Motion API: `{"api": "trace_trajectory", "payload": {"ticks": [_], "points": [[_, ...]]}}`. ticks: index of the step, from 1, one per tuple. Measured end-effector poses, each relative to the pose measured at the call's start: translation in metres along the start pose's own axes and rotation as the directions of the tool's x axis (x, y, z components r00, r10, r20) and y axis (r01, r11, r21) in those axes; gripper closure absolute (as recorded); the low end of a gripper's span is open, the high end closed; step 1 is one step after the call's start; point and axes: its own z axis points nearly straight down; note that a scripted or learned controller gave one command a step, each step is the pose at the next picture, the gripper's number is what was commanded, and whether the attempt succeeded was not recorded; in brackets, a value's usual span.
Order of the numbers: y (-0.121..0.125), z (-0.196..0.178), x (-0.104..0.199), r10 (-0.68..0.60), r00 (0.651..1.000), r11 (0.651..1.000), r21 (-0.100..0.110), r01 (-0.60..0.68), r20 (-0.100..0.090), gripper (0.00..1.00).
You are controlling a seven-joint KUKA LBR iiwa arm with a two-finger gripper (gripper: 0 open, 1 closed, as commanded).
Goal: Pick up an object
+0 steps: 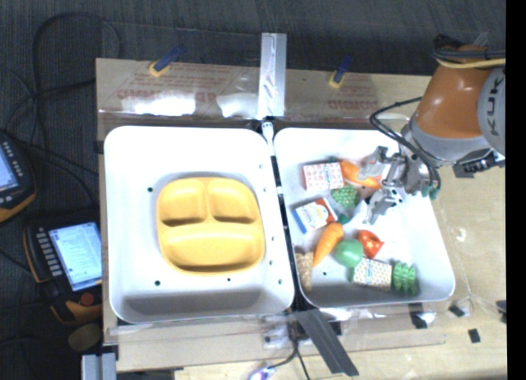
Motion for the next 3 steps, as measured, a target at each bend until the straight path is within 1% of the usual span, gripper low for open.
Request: {"api": "trace_trajectory", "payload": {"ticks": [1, 2, 3], "points": [[0.053, 0.042, 0.04, 0.007, 1.0, 1.0, 0.003, -0.007, 0.028, 0.0], [0.072, 0.047, 0.079, -0.068, 0.998, 0.998, 0.003, 0.068, 0.016, 0.0], [0.069, 0.049, 0.003, 0.164, 0.986, 0.986, -0.003, -0.164, 0.006, 0.0]]}}
